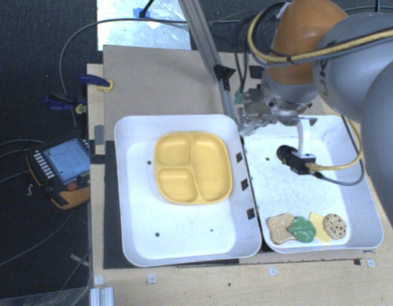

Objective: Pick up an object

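Where the things to pick lie: four small toy foods sit in a row by the near edge of the right bin (349,190). They are well apart from the gripper (247,123), down and to the view's right of it.
Row, from the gripper's side outward: a tan bread piece (280,227), a green leaf (302,229), a yellow cheese slice (318,225) and a round cookie (335,225) with dark dots. The leaf touches the bread and the cheese.
Gripper: you see it over the far left corner of the right bin, close to where the two bins meet.
Grip: you cannot tell if it is open or closed.
Yellow plate (193,167): it has three parts and lies flat in the left bin (139,222), near the gripper, down and to the view's left of it.
Arm (362,69): grey with an orange band (304,30), it comes in from the view's right, behind the gripper.
Brown board (158,81): it lies under both bins.
Blue-screen box (64,161): it sits on the dark floor, far to the view's left of the gripper.
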Controlling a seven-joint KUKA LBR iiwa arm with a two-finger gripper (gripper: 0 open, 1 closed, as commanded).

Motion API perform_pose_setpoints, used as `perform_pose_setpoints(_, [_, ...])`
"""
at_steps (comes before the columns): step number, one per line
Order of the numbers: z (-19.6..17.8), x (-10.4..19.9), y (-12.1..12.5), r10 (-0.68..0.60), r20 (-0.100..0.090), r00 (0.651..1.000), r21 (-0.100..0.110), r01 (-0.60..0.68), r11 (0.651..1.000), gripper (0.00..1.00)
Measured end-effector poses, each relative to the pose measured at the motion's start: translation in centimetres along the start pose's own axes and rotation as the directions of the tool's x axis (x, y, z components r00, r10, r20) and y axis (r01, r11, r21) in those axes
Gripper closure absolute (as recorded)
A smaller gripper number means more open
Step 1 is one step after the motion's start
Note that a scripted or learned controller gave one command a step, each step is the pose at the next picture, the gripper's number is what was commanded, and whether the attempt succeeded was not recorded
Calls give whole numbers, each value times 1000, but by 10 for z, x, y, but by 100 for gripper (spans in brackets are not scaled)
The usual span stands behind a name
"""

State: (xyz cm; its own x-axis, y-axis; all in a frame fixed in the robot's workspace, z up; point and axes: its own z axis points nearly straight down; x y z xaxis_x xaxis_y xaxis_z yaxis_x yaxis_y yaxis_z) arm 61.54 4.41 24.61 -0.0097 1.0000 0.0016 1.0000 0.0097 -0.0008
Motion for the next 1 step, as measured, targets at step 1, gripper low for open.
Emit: perform_pose_setpoints(1, [3, 54, 1, 0, 0, 1000, -3, 0, 1000, 100])
